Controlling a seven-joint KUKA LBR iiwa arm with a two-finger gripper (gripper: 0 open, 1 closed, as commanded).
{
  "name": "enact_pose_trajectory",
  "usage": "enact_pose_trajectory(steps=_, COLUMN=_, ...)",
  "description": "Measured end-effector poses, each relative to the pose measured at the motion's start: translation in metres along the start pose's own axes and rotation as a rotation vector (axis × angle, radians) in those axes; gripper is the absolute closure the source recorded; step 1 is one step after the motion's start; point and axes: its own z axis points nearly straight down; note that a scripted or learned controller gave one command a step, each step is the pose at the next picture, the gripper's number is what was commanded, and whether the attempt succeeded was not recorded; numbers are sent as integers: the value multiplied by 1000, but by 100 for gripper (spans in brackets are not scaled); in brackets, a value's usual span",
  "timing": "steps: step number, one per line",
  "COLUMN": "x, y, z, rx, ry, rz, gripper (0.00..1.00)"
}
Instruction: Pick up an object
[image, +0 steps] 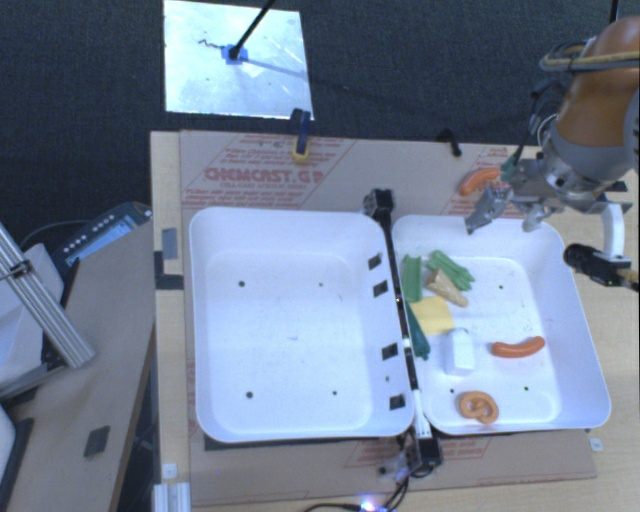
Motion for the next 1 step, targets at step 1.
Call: enact_pose_trajectory(steps=1, x=-26, y=-85, z=135, rx=18, ry=3, rz=7, gripper=0)
